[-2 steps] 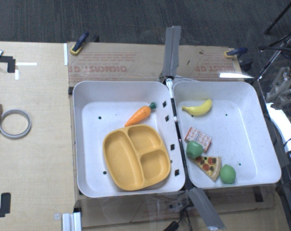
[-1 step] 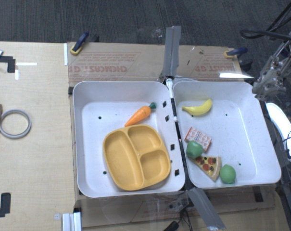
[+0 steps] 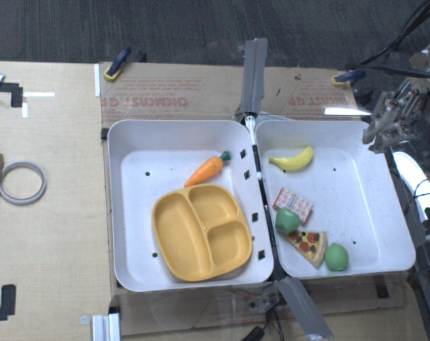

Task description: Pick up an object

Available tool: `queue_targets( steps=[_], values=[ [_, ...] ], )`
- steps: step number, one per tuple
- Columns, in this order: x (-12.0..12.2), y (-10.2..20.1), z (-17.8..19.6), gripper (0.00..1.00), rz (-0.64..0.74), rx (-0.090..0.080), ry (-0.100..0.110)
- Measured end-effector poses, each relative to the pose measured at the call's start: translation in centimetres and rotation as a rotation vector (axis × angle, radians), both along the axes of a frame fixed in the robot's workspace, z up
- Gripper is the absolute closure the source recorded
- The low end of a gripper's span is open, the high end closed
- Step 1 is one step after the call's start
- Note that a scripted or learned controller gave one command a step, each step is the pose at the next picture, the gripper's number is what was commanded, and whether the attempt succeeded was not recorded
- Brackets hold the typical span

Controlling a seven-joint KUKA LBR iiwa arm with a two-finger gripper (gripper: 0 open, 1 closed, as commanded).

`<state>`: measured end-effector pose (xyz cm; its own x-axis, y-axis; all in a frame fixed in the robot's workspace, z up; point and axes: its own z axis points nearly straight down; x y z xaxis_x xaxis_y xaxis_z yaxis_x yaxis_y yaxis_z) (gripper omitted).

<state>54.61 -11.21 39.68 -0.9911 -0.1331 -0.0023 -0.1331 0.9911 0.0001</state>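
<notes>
Lying in the right bin [image 3: 385, 212], the banana [image 3: 293, 159] has its long axis nearly horizontal, tips curving upward; the carrot [image 3: 205, 169] in the left bin [image 3: 129, 212] points down-left, greens up-right, beside the yellow divided plate [image 3: 200, 231]. Whether the gripper [image 3: 389, 123], at the right bin's far right corner, is parted or closed cannot be told.
</notes>
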Motion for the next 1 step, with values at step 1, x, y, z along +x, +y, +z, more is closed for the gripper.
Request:
queue_targets(
  steps=[1],
  values=[
    [-1.95,2.40,1.30,1.00,0.160,0.000,-0.001]
  ],
)
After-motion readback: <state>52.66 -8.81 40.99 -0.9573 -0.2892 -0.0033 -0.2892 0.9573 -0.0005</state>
